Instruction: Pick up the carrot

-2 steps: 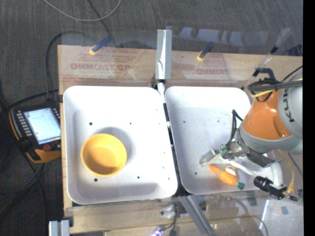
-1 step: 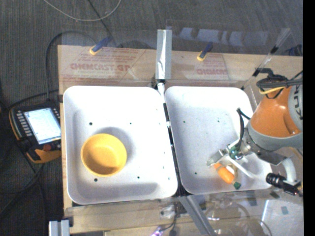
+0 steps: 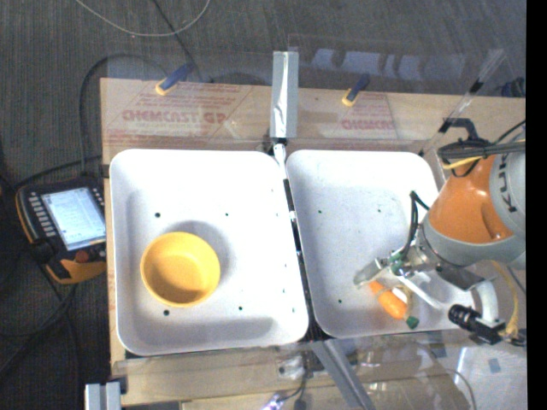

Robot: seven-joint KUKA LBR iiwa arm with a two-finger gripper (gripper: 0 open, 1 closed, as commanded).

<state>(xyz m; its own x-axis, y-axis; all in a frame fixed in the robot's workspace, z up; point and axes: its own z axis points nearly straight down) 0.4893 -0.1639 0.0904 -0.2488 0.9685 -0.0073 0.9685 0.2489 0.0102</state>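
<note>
Dark grey carpet surrounds the bench (image 3: 214,109), and at the far left of your view a handheld control pendant (image 3: 67,225) with a lit screen lies on the floor. Moving right, you see the left bin (image 3: 128,186), which holds a yellow bowl (image 3: 180,268) sitting upright toward its front-left area. A narrow grey post (image 3: 284,96) stands behind the seam where the two bins meet. Next comes the right bin (image 3: 342,195), and in its front-right part you find the carrot (image 3: 390,301), lying on the bin floor with its green end pointing toward the front edge. The gripper (image 3: 385,273) hangs low just above and behind the carrot, very near it; you cannot tell from this view whether its fingers are spread or closed, and the carrot does not sit visibly between them. The arm (image 3: 474,216), with its orange band, reaches in from the right edge.
</note>
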